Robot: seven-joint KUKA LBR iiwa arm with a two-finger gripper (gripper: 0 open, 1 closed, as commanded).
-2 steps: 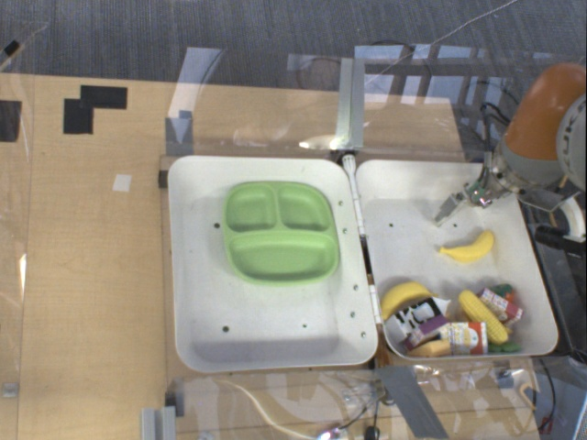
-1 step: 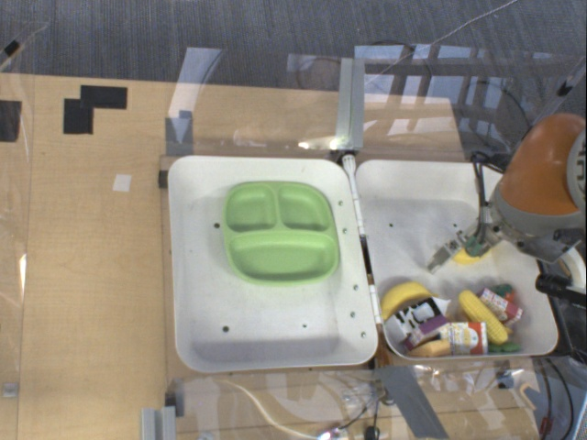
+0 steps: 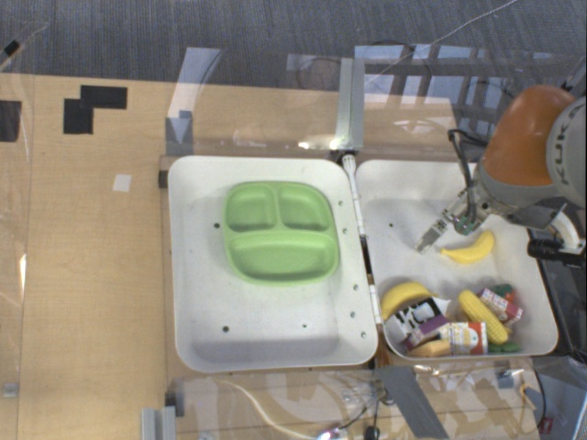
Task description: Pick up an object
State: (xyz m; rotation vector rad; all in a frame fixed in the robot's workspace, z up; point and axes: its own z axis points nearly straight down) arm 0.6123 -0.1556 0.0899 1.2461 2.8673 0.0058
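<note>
The tool (image 3: 438, 234) hangs low in the right bin (image 3: 404, 183), grip state I cannot tell, just beside the banana (image 3: 470, 248) mid-bin, so it should centre over that fruit before closing.

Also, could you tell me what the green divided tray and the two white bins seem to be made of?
Green divided tray: probably moulded plastic, matte, with soft rounded compartment edges. Left bin and right bin: apparently smooth white plastic, slightly glossy, with rounded corners.
</note>
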